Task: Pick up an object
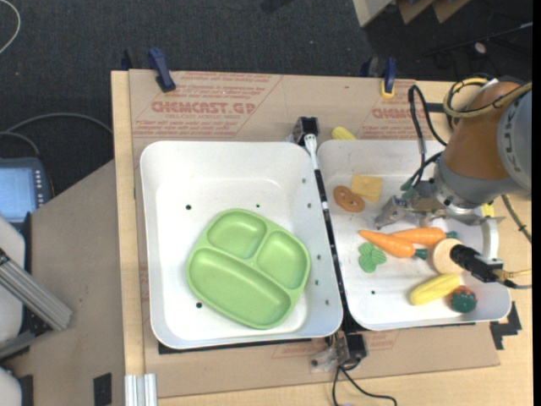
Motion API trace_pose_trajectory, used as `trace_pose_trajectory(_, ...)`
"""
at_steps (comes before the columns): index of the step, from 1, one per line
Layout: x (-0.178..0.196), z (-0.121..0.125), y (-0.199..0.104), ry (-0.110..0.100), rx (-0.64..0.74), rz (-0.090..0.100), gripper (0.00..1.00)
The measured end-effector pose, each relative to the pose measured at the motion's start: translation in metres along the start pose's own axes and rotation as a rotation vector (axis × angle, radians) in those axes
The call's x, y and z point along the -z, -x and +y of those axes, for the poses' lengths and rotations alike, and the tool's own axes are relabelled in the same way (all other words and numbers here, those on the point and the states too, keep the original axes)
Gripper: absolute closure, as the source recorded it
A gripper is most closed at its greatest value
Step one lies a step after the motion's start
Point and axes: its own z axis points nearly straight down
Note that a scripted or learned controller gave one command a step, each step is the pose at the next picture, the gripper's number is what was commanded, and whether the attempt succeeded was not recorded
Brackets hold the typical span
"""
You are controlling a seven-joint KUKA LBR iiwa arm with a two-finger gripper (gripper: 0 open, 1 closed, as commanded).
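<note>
My gripper [394, 212] hangs low in the right bin [380, 313], reaching in from the right. It is just above an orange carrot [390, 243] with a green leafy top [370, 259]. A brown round disc [347, 198] lies just to its left, and a pale yellow wedge [367, 185] lies up and left of it. I see nothing held in it. A second orange piece [428, 235] lies partly under the wrist.
A green divided plate [248, 266] lies in the left bin [161, 176]. A yellow piece [434, 289] and a small red and green piece [462, 300] lie near the right bin's front edge. A small yellow item [343, 133] sits behind the bin's back rim.
</note>
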Motion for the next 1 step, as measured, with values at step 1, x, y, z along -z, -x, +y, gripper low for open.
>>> trace_pose_trajectory(1,0.0003,-0.028,0.0114,0.003,0.0,-0.002,0.0)
